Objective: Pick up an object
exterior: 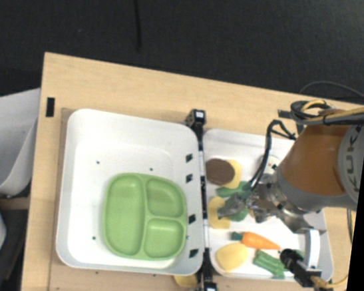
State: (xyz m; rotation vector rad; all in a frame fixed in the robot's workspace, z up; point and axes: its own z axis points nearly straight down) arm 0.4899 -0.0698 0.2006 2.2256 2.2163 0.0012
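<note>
Pale wooden tabletop [122,89] carries two shallow white bins side by side against a dark floor. At 9 o'clock, the left bin [89,135] holds a green divided plate [146,217] lying flat. At 3 o'clock, the right bin [249,143] holds a scatter of toy foods: a brown round piece [219,171] on a yellow one toward 12 o'clock, an orange carrot [259,240], a yellow lemon-like piece [231,256] and a green piece [269,263] toward 6 o'clock. Reaching in from 3 o'clock, the grey and orange arm [315,160] puts its gripper [233,208] low over a green leafy item [232,194] in the bin's 9 o'clock half. Whether the jaws are open or closed cannot be told; they sit against the clutter and blur into it.
</note>
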